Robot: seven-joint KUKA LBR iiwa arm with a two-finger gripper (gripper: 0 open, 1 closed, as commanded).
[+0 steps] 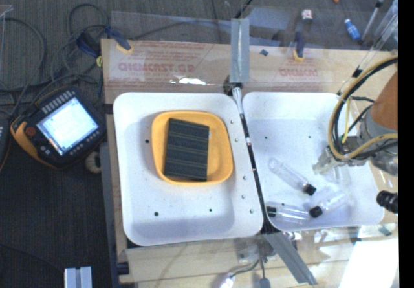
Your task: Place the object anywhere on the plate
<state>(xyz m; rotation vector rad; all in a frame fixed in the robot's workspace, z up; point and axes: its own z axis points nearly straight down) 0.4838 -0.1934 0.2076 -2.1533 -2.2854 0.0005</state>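
A yellow plate (223,151) rests in the left bin (187,222). On it lies a dark ridged rectangular block (187,149), flat and near the plate's middle. My gripper (328,166) hangs over the right side of the right bin (284,125), far from the plate, below the grey wrist (380,130) and its looped cables (341,118). It looks pale and partly see-through against the bin floor. It hovers close to some clear tubes, and nothing is visibly held.
Three clear tubes with black caps lie in the right bin: one (291,175) near the middle, two (331,203) (288,213) by the front wall. A pendant with a lit screen (59,126) sits left of the bench.
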